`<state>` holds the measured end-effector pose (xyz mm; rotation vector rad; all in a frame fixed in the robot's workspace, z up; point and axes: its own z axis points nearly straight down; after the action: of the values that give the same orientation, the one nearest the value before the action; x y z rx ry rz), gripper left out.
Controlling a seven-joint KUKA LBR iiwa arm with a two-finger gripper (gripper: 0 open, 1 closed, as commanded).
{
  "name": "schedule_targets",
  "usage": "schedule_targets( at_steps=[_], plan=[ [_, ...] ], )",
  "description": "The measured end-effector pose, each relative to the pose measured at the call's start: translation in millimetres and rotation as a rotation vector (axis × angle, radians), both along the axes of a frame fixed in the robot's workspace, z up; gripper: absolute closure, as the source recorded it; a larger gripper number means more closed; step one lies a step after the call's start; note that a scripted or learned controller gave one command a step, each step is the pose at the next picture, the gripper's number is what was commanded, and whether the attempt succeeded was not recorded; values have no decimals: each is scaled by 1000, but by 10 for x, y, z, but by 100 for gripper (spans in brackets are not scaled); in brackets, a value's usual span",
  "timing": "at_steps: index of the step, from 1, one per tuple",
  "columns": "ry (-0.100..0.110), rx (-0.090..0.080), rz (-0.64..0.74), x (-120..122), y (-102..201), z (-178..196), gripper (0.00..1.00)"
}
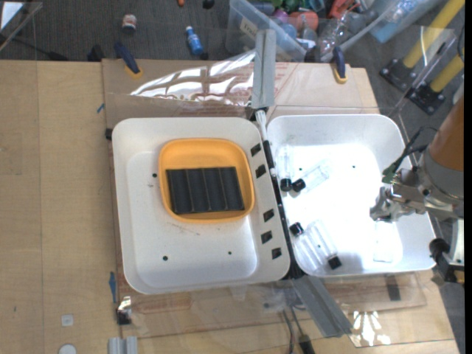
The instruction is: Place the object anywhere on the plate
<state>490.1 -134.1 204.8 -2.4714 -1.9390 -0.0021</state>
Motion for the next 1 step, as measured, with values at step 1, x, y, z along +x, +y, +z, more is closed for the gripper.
schedule_targets(
  at_steps=[1],
  plan=[
    [0,0,0,0,-1,0,0]
  ],
)
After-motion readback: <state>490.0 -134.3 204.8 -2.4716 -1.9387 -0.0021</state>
